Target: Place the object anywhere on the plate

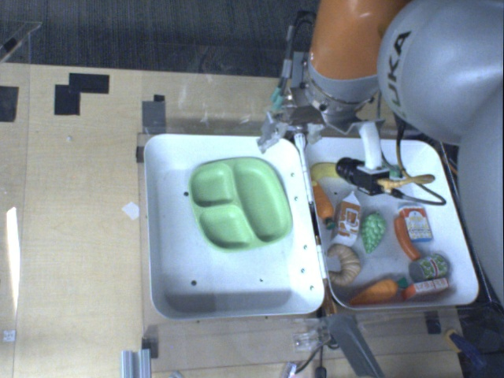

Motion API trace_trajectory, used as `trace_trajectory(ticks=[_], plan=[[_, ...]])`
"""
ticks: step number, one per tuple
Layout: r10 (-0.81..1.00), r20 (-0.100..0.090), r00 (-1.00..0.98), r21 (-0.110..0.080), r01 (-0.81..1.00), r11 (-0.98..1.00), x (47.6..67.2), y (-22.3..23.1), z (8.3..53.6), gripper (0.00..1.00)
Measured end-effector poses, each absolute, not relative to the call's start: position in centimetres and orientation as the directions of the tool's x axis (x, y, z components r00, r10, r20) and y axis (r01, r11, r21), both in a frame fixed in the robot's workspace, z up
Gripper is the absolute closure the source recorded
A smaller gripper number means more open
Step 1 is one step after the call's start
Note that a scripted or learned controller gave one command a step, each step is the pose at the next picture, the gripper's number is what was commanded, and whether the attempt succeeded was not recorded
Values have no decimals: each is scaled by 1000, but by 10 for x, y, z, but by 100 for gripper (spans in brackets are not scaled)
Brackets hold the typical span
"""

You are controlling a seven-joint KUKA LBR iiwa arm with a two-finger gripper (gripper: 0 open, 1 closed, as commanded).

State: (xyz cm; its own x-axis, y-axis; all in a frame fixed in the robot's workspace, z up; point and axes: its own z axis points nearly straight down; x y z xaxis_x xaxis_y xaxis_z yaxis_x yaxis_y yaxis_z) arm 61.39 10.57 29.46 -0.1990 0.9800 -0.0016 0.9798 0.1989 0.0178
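The fingers (285,132) hang open over the far rim between both bins, holding nothing. The green three-section plate (239,201) sits left and nearer, in the left bin (169,290).

we find open floor in the left bin (169,278) all around the green plate (239,201). the right bin (465,278) is crowded with small items lying close together. the arm (409,46) overhangs both bins' far edges.
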Motion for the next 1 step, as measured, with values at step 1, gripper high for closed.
trace_trajectory(ticks=[1], plan=[[980,1,-198,5,980,198,504,101,284,0]])
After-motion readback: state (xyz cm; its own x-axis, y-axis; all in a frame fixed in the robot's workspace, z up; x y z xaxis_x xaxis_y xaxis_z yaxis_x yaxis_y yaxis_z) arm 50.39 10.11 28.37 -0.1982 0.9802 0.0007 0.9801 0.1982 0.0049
